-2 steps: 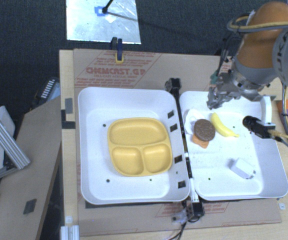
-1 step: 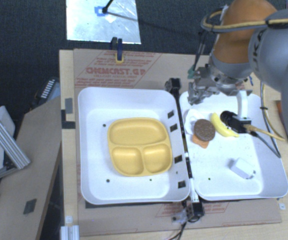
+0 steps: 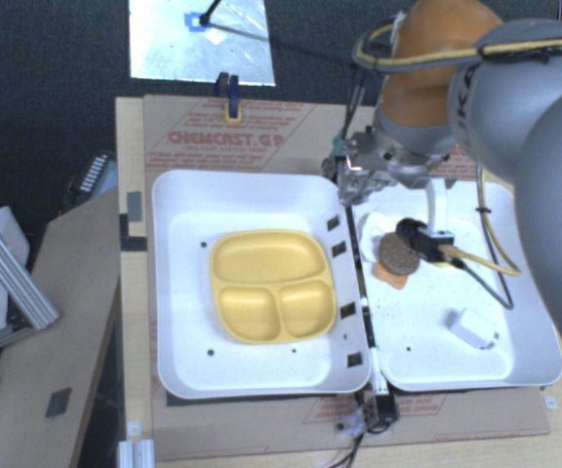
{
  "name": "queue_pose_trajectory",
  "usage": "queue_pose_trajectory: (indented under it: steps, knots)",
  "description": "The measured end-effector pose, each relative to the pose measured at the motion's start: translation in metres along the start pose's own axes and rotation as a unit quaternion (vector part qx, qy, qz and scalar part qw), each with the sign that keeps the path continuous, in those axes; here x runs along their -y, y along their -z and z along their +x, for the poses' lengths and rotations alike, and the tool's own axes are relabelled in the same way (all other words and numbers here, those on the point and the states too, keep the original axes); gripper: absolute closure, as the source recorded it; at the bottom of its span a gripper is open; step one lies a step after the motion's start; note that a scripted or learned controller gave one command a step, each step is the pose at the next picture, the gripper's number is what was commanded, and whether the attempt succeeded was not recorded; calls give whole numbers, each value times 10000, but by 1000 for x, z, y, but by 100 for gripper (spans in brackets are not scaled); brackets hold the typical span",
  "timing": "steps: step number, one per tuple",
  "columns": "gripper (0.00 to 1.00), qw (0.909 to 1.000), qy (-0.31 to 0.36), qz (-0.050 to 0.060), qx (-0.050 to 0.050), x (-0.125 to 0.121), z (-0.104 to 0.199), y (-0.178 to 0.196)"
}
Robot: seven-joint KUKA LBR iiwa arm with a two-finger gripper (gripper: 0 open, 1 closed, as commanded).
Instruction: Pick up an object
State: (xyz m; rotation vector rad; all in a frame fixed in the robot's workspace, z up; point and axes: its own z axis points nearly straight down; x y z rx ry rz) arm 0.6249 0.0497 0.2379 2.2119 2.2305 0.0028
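Hand (image 3: 347, 185) was poised at far left corner of right bin (image 3: 530, 354) | its grip could not be told | brown disc (image 3: 395, 253) was seen in that bin, near, lying camera-ward and view-right of the hand.

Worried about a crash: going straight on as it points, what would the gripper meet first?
The gripper would likely meet bare floor of the right bin by the wall between bins, short of the brown disc; depth unclear.
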Motion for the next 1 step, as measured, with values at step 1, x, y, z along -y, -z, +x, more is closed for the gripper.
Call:
queue_pose_trajectory:
  steps: [1]
  knots:
    - [100, 10000, 6, -1, -6, 3, 50, 0]
